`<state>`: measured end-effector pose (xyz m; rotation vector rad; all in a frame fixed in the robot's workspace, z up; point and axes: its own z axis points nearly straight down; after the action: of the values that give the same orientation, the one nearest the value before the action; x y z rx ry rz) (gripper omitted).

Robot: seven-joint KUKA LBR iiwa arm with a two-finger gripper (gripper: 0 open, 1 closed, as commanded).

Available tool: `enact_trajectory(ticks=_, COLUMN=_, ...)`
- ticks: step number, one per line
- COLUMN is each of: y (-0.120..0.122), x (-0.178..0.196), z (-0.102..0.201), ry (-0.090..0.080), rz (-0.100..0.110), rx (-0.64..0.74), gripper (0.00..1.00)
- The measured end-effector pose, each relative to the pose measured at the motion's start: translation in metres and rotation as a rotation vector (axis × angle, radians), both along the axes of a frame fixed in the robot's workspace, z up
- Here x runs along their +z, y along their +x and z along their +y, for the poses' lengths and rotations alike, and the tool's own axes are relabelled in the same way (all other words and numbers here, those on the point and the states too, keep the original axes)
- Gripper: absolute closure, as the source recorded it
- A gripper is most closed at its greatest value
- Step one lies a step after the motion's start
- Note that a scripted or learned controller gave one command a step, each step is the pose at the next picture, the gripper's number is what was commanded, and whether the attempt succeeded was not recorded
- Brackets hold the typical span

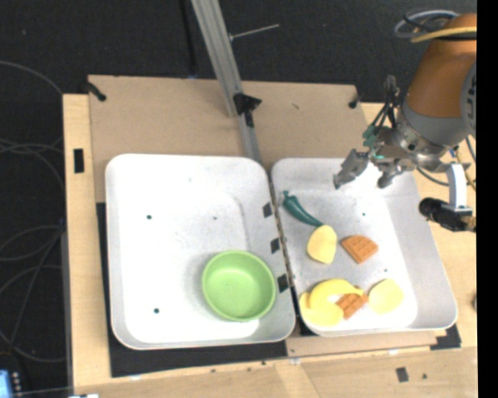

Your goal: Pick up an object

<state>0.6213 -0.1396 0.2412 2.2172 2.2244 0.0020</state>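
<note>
Objects for picking lie in the right bin [415, 222]: a teal tool [299, 211] by its left wall, a yellow piece [321, 245] and an orange waffle piece [358, 248] mid-bin, more yellow pieces [332, 298] at its near edge. Spread open and holding nothing, the claw [367, 172] hangs over the bin's far edge, likely poised to descend. A green bowl [239, 284] sits in the left bin [149, 189].

Bench [183, 110] — two white bins [149, 189] (side by side).

Light green bowl [238, 284] in the white left bin [149, 189]; white right bin [423, 272] holds pale yellow pieces [321, 245], an orange waffle-patterned piece [358, 248], a teal utensil [299, 211]; arm [442, 77] orange above grey.
</note>
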Motion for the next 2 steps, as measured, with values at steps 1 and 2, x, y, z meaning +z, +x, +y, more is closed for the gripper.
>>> enact_trajectory(ticks=1, y=0.000, x=0.000, z=0.000, ry=0.000, rz=0.000, rx=0.000, gripper=0.00)
enact_trajectory(ticks=2, y=-0.011, x=-0.050, z=-0.001, ry=-0.002, rz=0.006, rx=-0.004, gripper=0.00)
